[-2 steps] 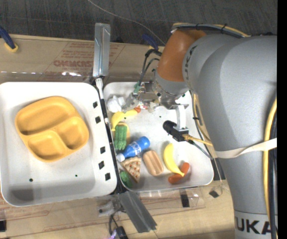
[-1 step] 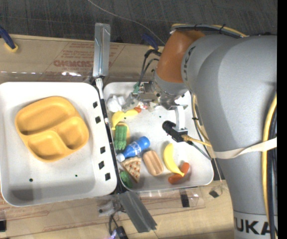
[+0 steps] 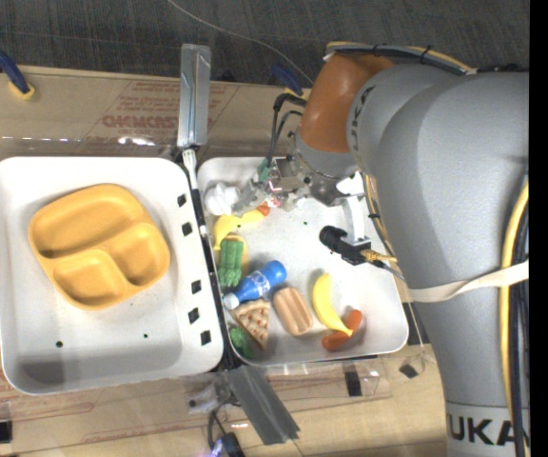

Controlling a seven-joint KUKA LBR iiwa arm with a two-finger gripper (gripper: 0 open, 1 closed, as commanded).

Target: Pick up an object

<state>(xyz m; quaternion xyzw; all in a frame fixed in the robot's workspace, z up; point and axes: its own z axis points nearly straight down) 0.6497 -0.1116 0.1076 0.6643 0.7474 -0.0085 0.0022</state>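
Observation:
My gripper [image 3: 272, 185] hangs low over the far left part of the right bin [image 3: 388, 303], under the arm's orange band. Just to its left lie a white crumpled object [image 3: 219, 198] and a yellow toy [image 3: 226, 225]. Nearer the front of that bin lie a green cob-like toy [image 3: 231, 260], a blue bottle [image 3: 261, 281], a hot dog [image 3: 292, 310], a banana [image 3: 322, 300], a red-orange piece [image 3: 342, 329] and a waffle-like slice [image 3: 252, 322]. I see nothing held in the gripper.
The left bin [image 3: 27, 350] holds a yellow divided tray [image 3: 98, 244]. A metal divider with clips [image 3: 194, 246] runs between the two bins. The big grey arm [image 3: 445, 179] covers the right bin's right side.

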